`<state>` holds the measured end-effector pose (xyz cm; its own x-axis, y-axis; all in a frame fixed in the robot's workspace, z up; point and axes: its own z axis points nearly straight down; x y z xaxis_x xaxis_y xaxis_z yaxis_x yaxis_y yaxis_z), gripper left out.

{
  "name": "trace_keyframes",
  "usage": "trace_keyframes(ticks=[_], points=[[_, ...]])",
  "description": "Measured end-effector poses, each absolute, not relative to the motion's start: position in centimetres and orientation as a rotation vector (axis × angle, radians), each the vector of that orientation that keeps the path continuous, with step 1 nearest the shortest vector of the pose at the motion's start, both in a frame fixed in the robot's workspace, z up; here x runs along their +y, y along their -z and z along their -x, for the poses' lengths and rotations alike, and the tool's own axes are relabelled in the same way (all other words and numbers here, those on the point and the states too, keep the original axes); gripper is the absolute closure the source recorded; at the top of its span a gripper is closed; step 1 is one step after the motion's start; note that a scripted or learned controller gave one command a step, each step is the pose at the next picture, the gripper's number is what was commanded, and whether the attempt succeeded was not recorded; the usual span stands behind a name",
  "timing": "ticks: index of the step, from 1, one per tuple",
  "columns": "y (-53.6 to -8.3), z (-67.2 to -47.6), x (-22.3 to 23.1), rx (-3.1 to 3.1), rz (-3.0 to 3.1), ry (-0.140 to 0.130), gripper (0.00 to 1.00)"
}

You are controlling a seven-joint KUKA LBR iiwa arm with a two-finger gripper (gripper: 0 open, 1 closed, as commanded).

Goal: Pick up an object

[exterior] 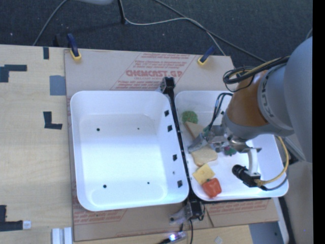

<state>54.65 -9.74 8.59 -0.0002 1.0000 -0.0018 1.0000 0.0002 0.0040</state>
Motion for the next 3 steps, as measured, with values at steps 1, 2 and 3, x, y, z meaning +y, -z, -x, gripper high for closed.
trace_keyframes(ticks=[1, 2, 3], points=[[-8.6, -49.0, -9.7, 2.217, -2.219, -0.004, 0.0], [-8.5, -55.7, -9.5, 2.222, -2.217, -0.001, 0.0], [-8.6, -50.4, -9.8, 2.218, -2.219, -0.002, 0.0]])
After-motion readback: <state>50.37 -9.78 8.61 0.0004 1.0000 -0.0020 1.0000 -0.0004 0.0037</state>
